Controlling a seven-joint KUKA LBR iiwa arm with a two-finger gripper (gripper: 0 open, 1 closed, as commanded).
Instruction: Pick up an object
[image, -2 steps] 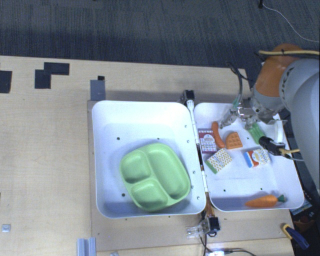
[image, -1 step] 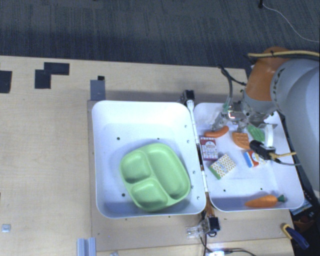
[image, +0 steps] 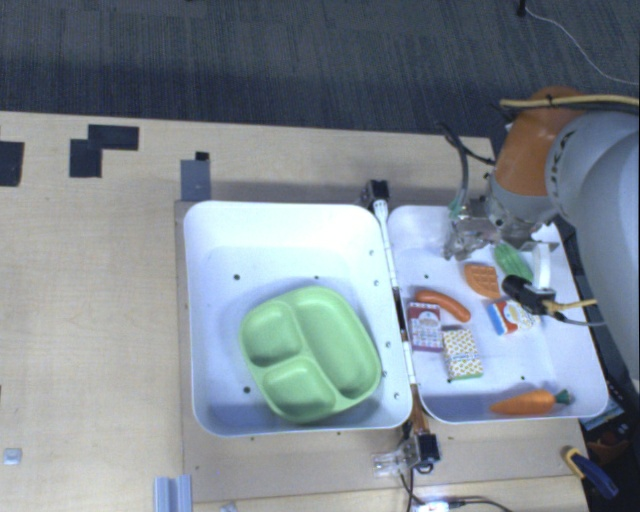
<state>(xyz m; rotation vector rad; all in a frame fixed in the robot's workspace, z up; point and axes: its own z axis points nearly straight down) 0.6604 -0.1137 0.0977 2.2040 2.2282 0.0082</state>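
My gripper (image: 463, 243) hangs over the back of the right bin (image: 430, 395), just left of an orange toy slice (image: 481, 279). Nothing shows between its fingers. In that bin lie a hot dog (image: 442, 303), a red and white card packet (image: 425, 327), a patterned green packet (image: 462, 354), a small white, red and blue packet (image: 507, 317), a green toy piece (image: 512, 263) and a carrot (image: 528, 403) at the front.
The left bin (image: 215, 250) holds a green divided plate (image: 310, 352). The arm's grey body and orange band fill the upper right. Dark blocks lie on the bench at the far left.
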